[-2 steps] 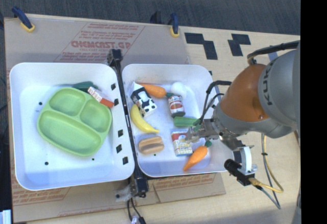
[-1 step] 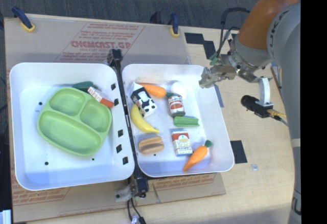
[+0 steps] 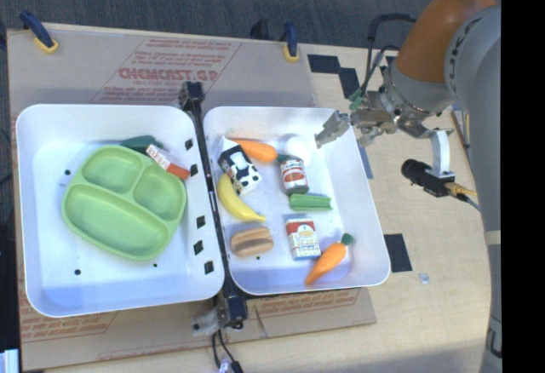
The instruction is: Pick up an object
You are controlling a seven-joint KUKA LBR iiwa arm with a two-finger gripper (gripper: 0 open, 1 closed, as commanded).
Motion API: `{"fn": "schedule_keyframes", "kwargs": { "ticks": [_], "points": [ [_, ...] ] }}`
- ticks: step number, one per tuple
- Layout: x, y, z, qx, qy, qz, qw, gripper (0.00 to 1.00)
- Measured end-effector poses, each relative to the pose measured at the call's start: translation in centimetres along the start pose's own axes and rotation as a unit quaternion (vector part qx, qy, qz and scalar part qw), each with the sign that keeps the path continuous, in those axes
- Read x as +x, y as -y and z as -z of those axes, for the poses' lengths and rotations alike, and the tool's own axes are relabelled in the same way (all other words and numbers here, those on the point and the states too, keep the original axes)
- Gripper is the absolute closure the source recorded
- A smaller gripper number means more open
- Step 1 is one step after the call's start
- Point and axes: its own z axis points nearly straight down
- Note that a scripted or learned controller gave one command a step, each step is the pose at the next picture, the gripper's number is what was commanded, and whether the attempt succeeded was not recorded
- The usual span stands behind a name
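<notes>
Grey metal tool point(image 3: 330, 131) on the orange-banded arm point(image 3: 443, 39), up and to the right of the small red-labelled can point(image 3: 293, 175), above the far right rim of the right bin point(image 3: 362, 201). Grasping nothing visible; cannot tell whether released or clenched. Well apart from every toy.

Lying in the same bin as the can:
- Up and left of the can, an orange carrot point(image 3: 255, 150).
- Directly left, a black-and-white cow toy point(image 3: 240, 169).
- Down and left, a yellow banana point(image 3: 237, 199), touching the cow toy.
- Just below the can, a green vegetable point(image 3: 309, 202), lying flat.
- Further below, a red-and-white box point(image 3: 301, 238).
- Left of that box, a hot dog bun point(image 3: 252, 240).
- Lowest and to the right, a second carrot point(image 3: 327, 261), by the near rim.

Far left of the can, in the left bin point(image 3: 34, 218): a green divided plate point(image 3: 126, 201), with a small red-and-white item point(image 3: 166, 160) at its upper edge.

Under both bins, printed cardboard point(image 3: 170, 65) on the pale tabletop point(image 3: 426, 226).
</notes>
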Motion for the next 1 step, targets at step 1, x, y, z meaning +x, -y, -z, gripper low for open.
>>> {"fn": "schedule_keyframes", "kwargs": {
  "ticks": [1],
  "points": [
    [6.96,2.37,-11.95,0.001,0.000,-0.001,1.0000,0.00]
  ]
}}
